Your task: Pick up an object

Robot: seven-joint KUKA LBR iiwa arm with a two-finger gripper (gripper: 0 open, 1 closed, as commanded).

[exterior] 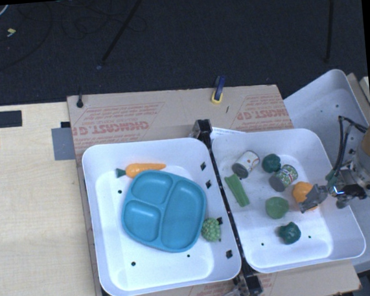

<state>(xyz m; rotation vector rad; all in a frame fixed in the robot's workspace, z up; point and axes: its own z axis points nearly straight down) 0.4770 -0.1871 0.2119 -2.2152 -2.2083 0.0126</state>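
My gripper [327, 200] hangs low over the right edge of the right bin [312, 252], and its two fingers look spread apart with nothing between them. An orange ball [301, 191] lies just left of the left finger [311, 199], touching or nearly touching it. Further left in the same bin are a light green ball [276, 207], a dark green lump [289, 233], a small labelled can [283, 177], a dark green ball [271, 163], a grey can [245, 163] on its side and a long green piece [236, 190].
The left bin [111, 262] holds a blue divided plate [163, 210], a carrot [145, 169] above it and a bumpy green ball [211, 229] at its lower right. A ridge [220, 193] separates the bins. A yellow and blue clamp [218, 90] sits at the board's back edge.
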